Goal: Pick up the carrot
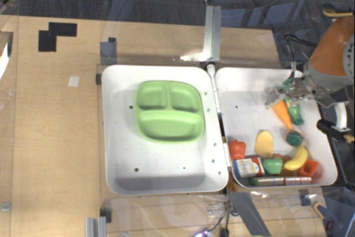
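Observation:
The carrot (282, 113) is orange with a green leafy end (296, 115). It lies on the floor of the right bin (244, 91), near the far right side. My gripper (287, 96) hangs just above the carrot's upper end, at the end of the grey arm with its orange band (328, 55). Its fingers (272, 98) look spread, and the carrot rests on the bin floor just below them, not lifted.
Toy food crowds the right bin's near edge: a red pepper (237, 149), a yellow fruit (264, 143), a banana (298, 159), a green pepper (273, 165), a small carton (248, 166) and a green piece (294, 138). The left bin (119, 119) holds a green divided plate (169, 110).

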